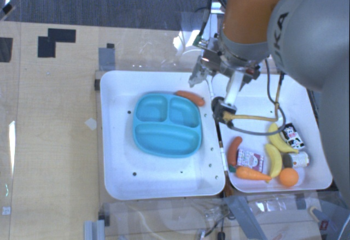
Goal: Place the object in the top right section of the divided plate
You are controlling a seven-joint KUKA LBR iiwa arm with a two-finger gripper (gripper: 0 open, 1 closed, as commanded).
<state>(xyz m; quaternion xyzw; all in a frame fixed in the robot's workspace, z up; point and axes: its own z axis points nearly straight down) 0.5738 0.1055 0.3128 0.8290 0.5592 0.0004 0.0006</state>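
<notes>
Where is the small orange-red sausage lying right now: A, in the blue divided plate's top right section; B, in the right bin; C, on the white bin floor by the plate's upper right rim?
C: the small orange-red sausage lies on the left white bin floor beside the blue divided plate.

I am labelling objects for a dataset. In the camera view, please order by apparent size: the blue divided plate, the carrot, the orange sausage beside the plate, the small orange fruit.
1. blue divided plate
2. carrot
3. orange sausage, nearly like the carrot, so unsure
4. small orange fruit
</notes>
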